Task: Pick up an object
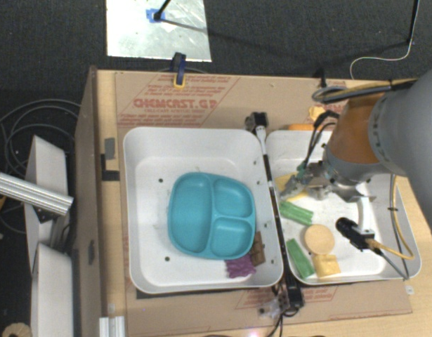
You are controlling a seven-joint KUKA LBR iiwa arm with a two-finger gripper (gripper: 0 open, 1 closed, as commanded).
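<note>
The gripper [305, 182] is hovering in the right white bin [395, 269]; its state cannot be told. A green rectangular block [296, 211], at six o'clock, is lying close: crowding neighbours risk deflecting a grasp.

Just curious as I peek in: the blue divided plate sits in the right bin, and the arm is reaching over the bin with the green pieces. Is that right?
Not quite. The blue divided plate sits in the left bin, not the right one, as the camera view shows. The rest holds: the arm reaches over the right bin, where the green pieces lie.
</note>
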